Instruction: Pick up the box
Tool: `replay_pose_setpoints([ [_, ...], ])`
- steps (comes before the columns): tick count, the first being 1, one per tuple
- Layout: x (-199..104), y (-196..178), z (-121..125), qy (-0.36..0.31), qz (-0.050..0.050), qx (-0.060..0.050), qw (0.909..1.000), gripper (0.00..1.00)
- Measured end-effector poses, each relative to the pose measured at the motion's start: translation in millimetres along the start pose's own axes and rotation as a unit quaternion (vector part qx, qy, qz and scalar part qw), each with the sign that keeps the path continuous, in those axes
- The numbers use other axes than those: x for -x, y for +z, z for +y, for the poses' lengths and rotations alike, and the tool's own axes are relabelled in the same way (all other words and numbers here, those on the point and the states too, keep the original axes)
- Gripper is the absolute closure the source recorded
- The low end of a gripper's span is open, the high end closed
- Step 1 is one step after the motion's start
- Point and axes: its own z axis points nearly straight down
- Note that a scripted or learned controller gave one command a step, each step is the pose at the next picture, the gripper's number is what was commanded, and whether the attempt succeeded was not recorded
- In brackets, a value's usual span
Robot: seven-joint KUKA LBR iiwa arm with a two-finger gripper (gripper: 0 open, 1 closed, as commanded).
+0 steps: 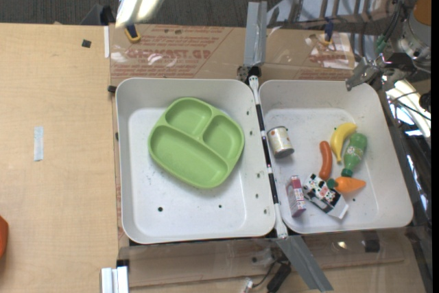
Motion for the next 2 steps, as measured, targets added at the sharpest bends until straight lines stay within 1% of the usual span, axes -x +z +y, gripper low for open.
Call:
replay_pose_setpoints([
  [1,-23,152,-7,-0.014,0.000,0.002,0.9999,0.00],
  [2,-41,152,-63,-0.036,0.000,0.001,0.9994,0.00],
])
